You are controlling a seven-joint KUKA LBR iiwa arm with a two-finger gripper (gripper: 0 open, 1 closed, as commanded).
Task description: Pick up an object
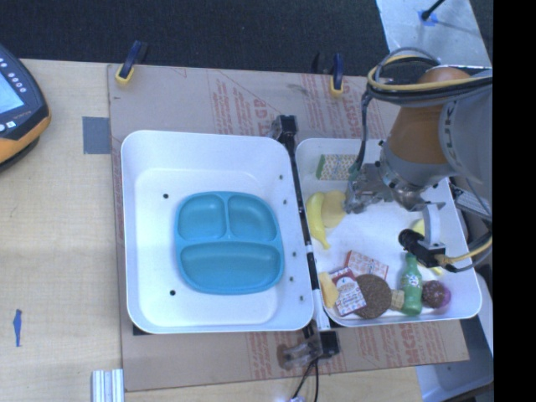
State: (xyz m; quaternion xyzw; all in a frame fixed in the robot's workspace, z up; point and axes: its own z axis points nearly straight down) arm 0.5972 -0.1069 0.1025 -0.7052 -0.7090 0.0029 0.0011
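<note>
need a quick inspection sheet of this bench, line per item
surface: brown board on a wooden bench, two white bins side by side.
job's things: right bin holds a banana, green bottle, brown round piece, dark red ball, patterned packet.
clutter: blue divided plate in the left bin.
grippers: gripper low over the right bin, beside the banana.
cables: black and yellow cables on the arm.
surroundings: orange-edged handheld device at far left, clamps on the board's far edge.

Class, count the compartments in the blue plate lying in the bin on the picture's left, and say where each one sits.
3. The blue plate has two small compartments side by side along its far edge and one wide compartment across its near edge. None looks hidden.
</note>
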